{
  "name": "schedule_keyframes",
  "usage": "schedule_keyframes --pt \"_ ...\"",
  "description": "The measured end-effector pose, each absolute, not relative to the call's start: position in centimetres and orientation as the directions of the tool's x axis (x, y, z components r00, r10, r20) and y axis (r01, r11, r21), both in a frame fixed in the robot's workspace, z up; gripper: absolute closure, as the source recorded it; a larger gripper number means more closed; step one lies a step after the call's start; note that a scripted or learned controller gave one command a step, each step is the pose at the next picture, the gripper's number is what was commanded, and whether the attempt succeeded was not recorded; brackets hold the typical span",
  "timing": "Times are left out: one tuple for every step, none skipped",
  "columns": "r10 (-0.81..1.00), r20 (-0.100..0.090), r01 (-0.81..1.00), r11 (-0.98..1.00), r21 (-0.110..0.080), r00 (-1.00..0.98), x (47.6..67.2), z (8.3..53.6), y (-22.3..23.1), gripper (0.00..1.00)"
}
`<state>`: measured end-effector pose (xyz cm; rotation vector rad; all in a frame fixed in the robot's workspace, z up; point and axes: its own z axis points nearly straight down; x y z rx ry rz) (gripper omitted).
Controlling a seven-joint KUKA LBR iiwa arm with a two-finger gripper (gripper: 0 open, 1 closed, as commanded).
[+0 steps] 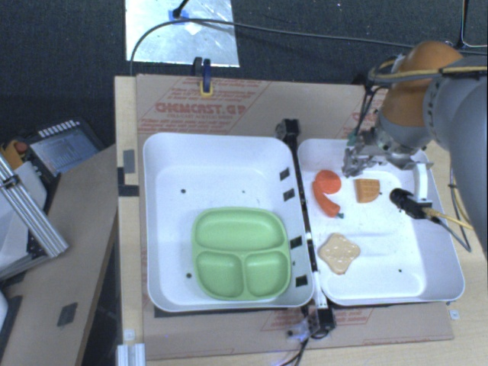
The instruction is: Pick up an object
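Nearest the camera in the right bin (pixel 396 277): a beige piece (pixel 338 253), flat with an uneven outline, lying alone and well apart from the tool. Level with it in the left bin (pixel 175 166) is a green plate (pixel 242 252) with three compartments; nothing is visible on it.

Mid-bin, right side: an orange piece (pixel 328 191), curved. Its long axis runs roughly near-to-far, with the thick rounded end at the far side and the thin tail pointing toward the camera. Just beside it, to the view's right and not touching, lies a tan square (pixel 367 190), flat.

Far part of the right bin: the gripper (pixel 356 165) hangs on the arm (pixel 427 105), which comes in from the right. How wide it is open cannot be told at this angle. Nothing is visibly held in it.

Key relation: the tan square sits just on the near side of the gripper and slightly to the view's right. It looks like the closest candidate. The orange piece lies near, offset to the view's left and toward the camera.

Judgement: no pick has been made yet. A short move toward the camera and then down would suit the tan square. It is thin and flat, so a pinch may slip off it. The orange piece offers more bulk, best gripped across its narrow width.
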<state>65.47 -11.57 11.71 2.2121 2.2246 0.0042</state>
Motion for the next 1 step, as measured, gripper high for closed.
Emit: schedule_keyframes --pt "1.0 -0.002 1.0 0.003 0.009 -0.003 65.78 18.15 -12.12 1.0"
